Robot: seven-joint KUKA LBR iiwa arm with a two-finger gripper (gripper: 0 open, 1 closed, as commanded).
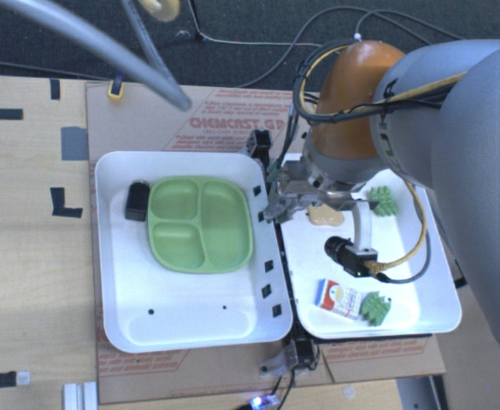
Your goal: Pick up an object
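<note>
My gripper (277,198) hangs under the grey and orange wrist, over the left edge of the right bin (442,310), close to the divider between the bins. Just to its right lies a flat tan piece (325,217). A green knobbly toy (381,201) sits further right, partly under the arm. Near the front of that bin are a small red, white and blue box (338,298) and a second green toy (374,307) beside it. Nothing shows in the gripper's grasp.
The left bin (106,254) holds a green divided plate (201,224) with a small black block (137,201) against its left side. The arm covers the back of the right bin. Cardboard lies under both bins.
</note>
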